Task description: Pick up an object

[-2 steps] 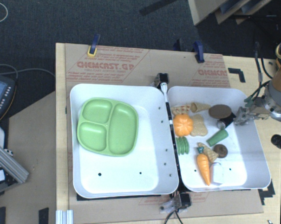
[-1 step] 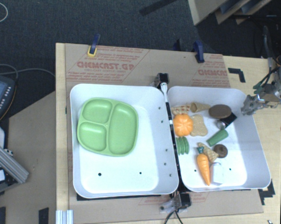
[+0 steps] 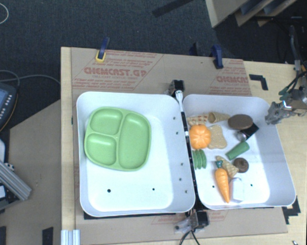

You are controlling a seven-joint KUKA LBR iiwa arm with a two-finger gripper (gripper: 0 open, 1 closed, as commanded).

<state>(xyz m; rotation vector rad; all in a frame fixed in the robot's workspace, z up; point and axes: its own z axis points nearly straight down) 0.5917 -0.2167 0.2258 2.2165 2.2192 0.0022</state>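
The right bin (image 3: 279,165) holds several toy foods. An orange (image 3: 199,136) lies at its left side on a pale cracker (image 3: 218,138), with a green pod (image 3: 199,159) just below. A carrot (image 3: 222,182) points toward the front. A green cylinder (image 3: 238,150), a brown oval (image 3: 240,121), a black piece (image 3: 250,131) and a small brown round (image 3: 240,165) lie mid-bin. My gripper (image 3: 276,112) hangs over the bin's upper right rim, apart from all of these objects.
The left bin (image 3: 140,192) bears a green divided plate (image 3: 118,138). Blue and yellow clamps (image 3: 102,50) hold the cardboard base at the back. A black bracket (image 3: 177,87) sits between the bins. A small white piece (image 3: 238,190) lies beside the carrot.
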